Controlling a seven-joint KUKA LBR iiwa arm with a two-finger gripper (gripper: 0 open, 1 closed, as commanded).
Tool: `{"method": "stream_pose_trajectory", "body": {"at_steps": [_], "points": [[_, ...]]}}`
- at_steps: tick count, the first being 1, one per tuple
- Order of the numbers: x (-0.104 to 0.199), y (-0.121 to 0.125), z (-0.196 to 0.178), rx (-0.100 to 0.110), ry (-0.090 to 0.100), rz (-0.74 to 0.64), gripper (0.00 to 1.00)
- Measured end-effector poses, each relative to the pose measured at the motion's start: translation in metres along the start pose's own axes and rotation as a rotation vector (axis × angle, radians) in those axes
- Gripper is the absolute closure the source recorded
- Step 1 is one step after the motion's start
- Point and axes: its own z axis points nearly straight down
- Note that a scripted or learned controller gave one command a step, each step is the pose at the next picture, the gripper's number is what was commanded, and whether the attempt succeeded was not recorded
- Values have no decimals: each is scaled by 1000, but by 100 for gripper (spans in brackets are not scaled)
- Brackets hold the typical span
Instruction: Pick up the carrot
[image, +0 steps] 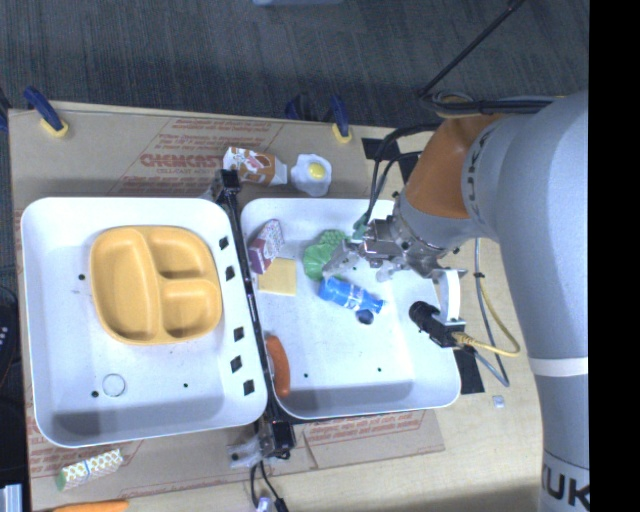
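While I'm watching the feed, going left to right from the black divider between the two bins: left of it is the left bin, with a yellow sectioned plate lying in it. Behind the divider's far end, on the cardboard-covered tabletop, there's a small brown-and-white packet and a white and yellow egg-looking thing beside it. Just right of the divider, the right bin starts. The carrot lies along that bin's left wall, near the front corner, right up against the divider. Further back sits a dark red packet with a yellow cheese slice in front of it. Further right are a green leafy thing and a blue can on its side. The pincer hangs over the green one, well away from the carrot, and I honestly can't tell if it's open or closed.
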Motion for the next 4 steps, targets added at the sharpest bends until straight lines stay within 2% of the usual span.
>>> {"method": "stream_pose_trajectory", "body": {"at_steps": [1,2,3,4], "points": [[65,49,27,2,0,33,0],[50,-2,68,4,0,123,0],[118,-7,-33,1,0,-95,0],[142,3,-32,1,-1,151,0]]}}
